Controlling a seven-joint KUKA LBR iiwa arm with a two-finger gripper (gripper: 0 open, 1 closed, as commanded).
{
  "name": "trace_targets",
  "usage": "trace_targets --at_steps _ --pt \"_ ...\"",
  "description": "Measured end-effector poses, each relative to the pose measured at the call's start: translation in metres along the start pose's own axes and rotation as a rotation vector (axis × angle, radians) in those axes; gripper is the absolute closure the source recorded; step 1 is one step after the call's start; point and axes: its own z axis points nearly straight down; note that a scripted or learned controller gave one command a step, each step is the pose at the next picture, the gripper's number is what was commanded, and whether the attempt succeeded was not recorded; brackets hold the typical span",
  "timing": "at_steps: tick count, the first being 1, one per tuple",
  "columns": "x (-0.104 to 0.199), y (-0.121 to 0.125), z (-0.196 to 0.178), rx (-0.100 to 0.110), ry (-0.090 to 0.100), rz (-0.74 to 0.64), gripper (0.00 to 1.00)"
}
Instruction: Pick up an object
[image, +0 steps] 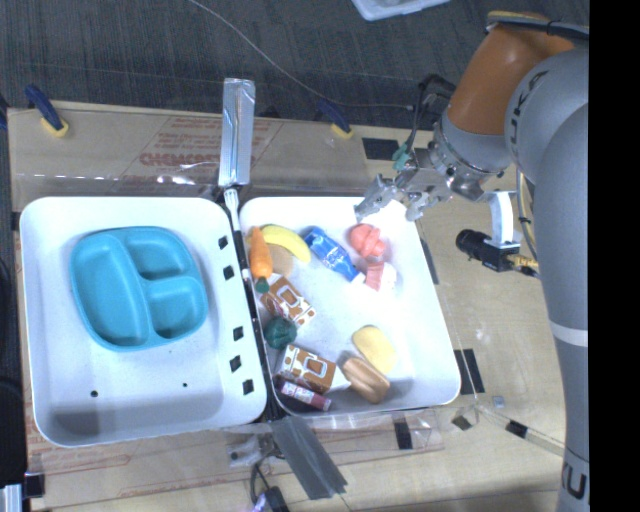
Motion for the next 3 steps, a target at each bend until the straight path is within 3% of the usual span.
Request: trace_targets --at_steps 1,2,3 --pt "0.011 -0.010 0.157 -0.005 -0.001 0.032 0.00" --pt "0.012 -0.011 0.152 0.003 0.000 0.026 1.00" --pt "0.012 -0.012 0.147 0.010 0.002 0.022 1.00"
